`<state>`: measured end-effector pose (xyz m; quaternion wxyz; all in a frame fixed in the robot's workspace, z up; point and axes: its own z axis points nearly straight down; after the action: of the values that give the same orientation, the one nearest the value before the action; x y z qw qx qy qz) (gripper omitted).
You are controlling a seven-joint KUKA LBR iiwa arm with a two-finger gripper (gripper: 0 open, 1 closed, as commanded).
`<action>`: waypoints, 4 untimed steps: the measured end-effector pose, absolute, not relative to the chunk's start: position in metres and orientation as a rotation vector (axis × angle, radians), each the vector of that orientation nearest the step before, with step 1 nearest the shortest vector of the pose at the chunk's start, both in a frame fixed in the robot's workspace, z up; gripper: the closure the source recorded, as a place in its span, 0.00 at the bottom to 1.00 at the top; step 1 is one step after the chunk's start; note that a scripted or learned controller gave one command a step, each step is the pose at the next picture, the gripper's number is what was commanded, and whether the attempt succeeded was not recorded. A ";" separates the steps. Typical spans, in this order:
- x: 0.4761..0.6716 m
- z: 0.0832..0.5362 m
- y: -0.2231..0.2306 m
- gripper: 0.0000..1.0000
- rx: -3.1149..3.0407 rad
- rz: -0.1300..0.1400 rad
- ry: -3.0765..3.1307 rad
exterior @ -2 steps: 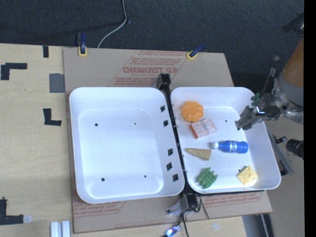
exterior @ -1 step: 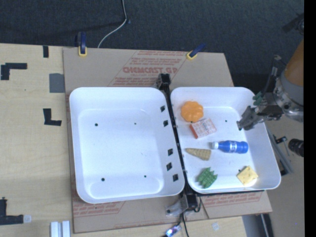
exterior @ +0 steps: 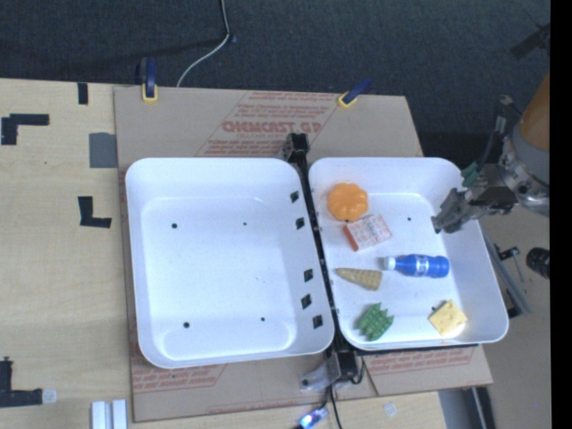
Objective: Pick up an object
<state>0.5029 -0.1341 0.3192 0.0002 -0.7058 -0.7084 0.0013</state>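
The right bin (exterior: 393, 164) holds several small objects. An orange round toy (exterior: 347, 201) lies at its far left, with a red and white packet (exterior: 367, 231) just below it. A blue bottle (exterior: 416, 265) lies on its side in the middle. A tan cone (exterior: 359, 278) rests near the divider. A green spiky toy (exterior: 375, 321) and a yellow block (exterior: 447, 316) sit by the front edge. My gripper (exterior: 454, 209) hangs over the bin's right side, above and right of the blue bottle, apart from every object.
The left bin (exterior: 134, 181) stands beside the right one on a cardboard sheet (exterior: 268, 123). Black clips (exterior: 308, 275) run along the seam between the bins. A cable (exterior: 210, 52) trails off at the back. The arm's body (exterior: 532, 150) fills the right edge.
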 end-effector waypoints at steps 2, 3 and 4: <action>0.557 0.262 -0.150 1.00 -2.227 -0.010 -2.235; 0.489 0.125 -0.106 1.00 -2.207 0.015 -2.210; 0.482 0.084 -0.177 1.00 -2.223 0.002 -2.214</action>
<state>0.4823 -0.1771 0.0844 0.0019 -0.7086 -0.7057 0.0005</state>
